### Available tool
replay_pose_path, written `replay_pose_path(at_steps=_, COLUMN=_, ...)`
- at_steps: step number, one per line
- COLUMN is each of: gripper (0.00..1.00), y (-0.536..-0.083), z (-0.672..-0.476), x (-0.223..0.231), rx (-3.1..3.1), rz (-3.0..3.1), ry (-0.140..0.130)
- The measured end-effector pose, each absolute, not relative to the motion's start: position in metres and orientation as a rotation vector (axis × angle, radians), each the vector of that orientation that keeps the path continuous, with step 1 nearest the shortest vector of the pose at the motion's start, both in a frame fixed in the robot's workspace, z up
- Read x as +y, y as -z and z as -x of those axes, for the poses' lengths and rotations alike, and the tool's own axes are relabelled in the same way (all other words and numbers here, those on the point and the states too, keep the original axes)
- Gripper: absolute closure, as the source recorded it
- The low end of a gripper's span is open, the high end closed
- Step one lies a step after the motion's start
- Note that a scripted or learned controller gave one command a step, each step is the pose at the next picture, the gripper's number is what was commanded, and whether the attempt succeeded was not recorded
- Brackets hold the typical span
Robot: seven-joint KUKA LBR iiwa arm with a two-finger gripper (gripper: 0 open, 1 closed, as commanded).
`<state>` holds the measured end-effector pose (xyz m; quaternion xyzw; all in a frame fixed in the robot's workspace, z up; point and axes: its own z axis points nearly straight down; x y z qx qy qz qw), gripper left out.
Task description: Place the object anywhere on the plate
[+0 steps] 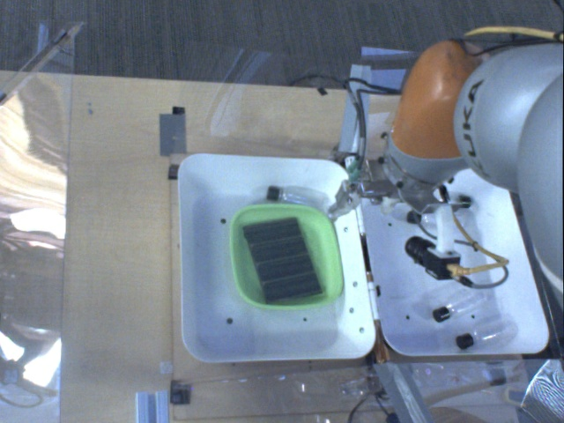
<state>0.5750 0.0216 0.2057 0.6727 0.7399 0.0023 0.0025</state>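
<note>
Camera view — two white bins point(198, 263), one green plate point(242, 263), one dark block point(282, 260)

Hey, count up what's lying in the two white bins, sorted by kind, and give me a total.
Green plate: 1
Dark ridged block on the plate: 1
Clear tubes with black caps: 3 (left bin; right bin)
Total: 5

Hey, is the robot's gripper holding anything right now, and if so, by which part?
Cannot be told: the gripper sits at the left bin's right rim, too small to judge.
</note>
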Motion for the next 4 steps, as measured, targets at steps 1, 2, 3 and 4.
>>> replay_pose_path(at_steps=1, gripper=1.0, y=-0.217, z=-0.577, x=0.023, rx=2.322, rz=-2.102, ry=-0.015)
replay_pose_path(at_steps=2, gripper=0.0, y=-0.217, z=-0.577, x=0.023, rx=2.322, rz=-2.102, ry=-0.015)
replay_pose_path(at_steps=3, gripper=0.0, y=-0.228, z=-0.562, x=0.007, rx=2.294, rz=-2.139, ry=-0.008)
replay_pose_path(at_steps=4, gripper=0.0, y=-0.246, z=-0.526, x=-0.062, rx=2.25, rz=-2.184, ry=-0.007)
